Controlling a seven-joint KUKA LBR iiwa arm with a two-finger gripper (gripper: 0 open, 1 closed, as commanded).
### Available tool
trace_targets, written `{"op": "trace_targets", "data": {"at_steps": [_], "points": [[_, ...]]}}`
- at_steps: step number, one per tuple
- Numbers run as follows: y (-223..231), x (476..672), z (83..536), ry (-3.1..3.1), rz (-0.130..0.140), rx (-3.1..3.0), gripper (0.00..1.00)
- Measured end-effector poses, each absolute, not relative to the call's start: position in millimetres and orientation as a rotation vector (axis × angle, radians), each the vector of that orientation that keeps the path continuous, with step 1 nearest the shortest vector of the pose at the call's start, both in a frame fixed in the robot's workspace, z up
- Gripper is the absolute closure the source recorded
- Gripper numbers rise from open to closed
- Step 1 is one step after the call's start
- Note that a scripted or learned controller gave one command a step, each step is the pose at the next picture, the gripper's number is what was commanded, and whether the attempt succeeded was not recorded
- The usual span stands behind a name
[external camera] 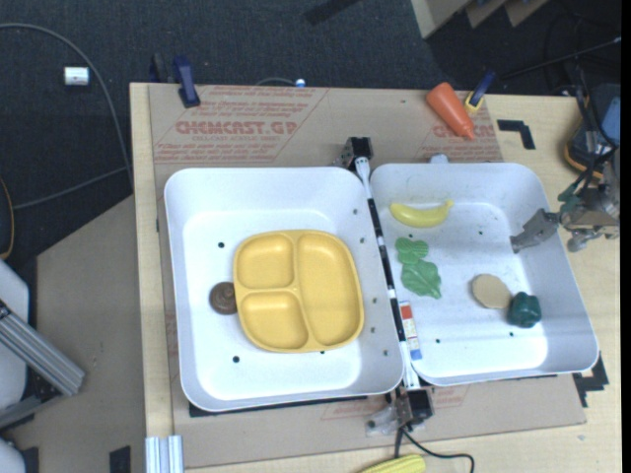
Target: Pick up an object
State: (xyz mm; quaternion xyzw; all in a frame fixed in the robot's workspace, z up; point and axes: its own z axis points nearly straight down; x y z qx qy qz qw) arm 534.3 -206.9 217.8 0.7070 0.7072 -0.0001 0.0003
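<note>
Right white bin (552, 348): grey two-finger gripper (537, 233) over right rim, fingers' spread indiscernible. Tan round cookie-like piece (488, 290) and dark green lump (524, 309) below it, apart; yellow banana (420, 213), green leafy piece (418, 267) leftward. One of each.

Left white bin (192, 274): one yellow three-compartment tray (297, 291), one brown disc (224, 298).
</note>
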Motion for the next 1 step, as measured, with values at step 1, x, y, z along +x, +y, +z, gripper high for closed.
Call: {"op": "trace_targets", "data": {"at_steps": [1], "points": [[-220.2,531.6,95.3,2.225,0.006,2.219,0.00]]}}
